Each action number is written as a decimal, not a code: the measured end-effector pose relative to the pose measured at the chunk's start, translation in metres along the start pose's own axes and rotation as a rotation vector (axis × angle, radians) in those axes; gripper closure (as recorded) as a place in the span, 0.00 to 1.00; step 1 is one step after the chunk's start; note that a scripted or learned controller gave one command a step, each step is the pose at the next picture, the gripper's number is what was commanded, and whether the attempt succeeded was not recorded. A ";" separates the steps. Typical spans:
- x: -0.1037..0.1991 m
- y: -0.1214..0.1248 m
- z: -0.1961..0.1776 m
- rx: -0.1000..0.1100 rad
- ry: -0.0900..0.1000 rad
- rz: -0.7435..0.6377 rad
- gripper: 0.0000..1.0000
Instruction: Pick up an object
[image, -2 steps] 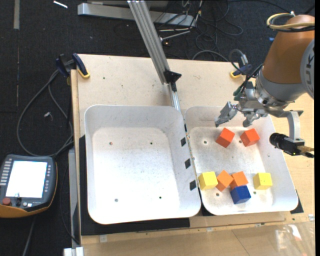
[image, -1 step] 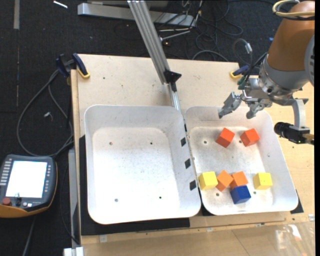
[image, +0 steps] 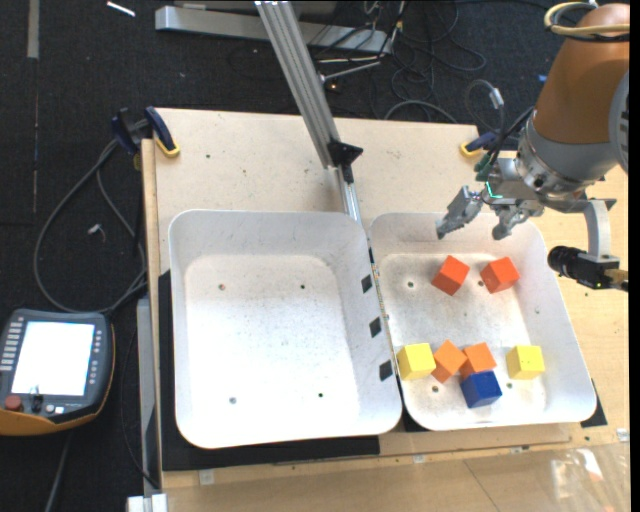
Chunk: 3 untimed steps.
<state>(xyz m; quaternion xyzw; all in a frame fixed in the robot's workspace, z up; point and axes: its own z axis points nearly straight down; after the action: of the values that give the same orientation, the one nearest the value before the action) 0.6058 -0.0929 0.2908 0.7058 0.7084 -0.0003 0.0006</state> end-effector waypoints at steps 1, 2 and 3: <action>-0.023 0.009 0.066 0.006 0.001 0.007 0.00; -0.021 0.010 0.062 0.000 0.000 0.004 0.00; -0.016 0.052 0.024 -0.007 -0.001 -0.001 0.00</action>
<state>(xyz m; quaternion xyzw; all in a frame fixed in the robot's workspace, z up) 0.6576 -0.1091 0.2664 0.7056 0.7086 0.0020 0.0033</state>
